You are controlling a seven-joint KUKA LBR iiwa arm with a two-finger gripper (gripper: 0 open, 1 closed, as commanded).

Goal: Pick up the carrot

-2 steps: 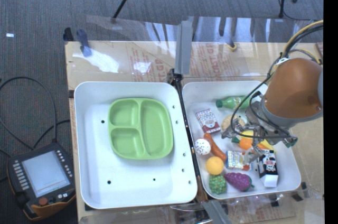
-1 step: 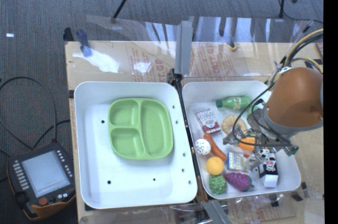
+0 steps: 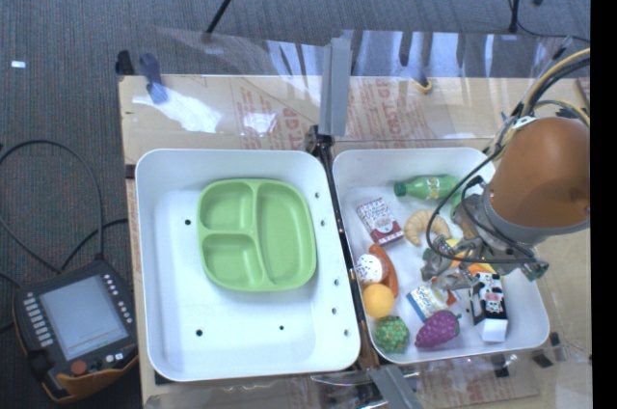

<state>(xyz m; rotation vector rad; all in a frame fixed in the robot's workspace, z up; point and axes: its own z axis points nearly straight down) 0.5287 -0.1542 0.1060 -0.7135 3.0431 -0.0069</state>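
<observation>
**Inspector A:** Start at the tool. What is its condition?

**Inspector B:** The gripper (image 3: 461,264) sits low over the right bin (image 3: 525,340), among the toys near that bin's middle. The orange band (image 3: 540,174) and the wrist above it cover most of the tool. I cannot tell how the gripper is set, and nothing can be confirmed as held.

**Inspector A:** Location of the carrot?

**Inspector B:** The carrot (image 3: 388,267) lies in the right bin, near its left wall, running top to bottom. A white ball (image 3: 368,268) rests against its left side and partly covers it. An orange fruit (image 3: 378,301) touches its lower end. It lies left of the gripper, apart from it.

**Inspector A:** Other contents of that bin?

**Inspector B:** A green bottle (image 3: 427,187) lies on its side toward the back. A small red carton (image 3: 380,221) lies just above the carrot, and a tan croissant (image 3: 425,227) is just beside the gripper. Along the front: a green berry (image 3: 391,334), a purple grape bunch (image 3: 437,329), a blue-and-white packet (image 3: 423,302) and a milk carton (image 3: 490,303).

**Inspector A:** Further out?

**Inspector B:** The left bin (image 3: 164,301) holds a green divided plate (image 3: 257,233), flat. A teach pendant (image 3: 72,325) lies on the floor to the left of the bench.
</observation>
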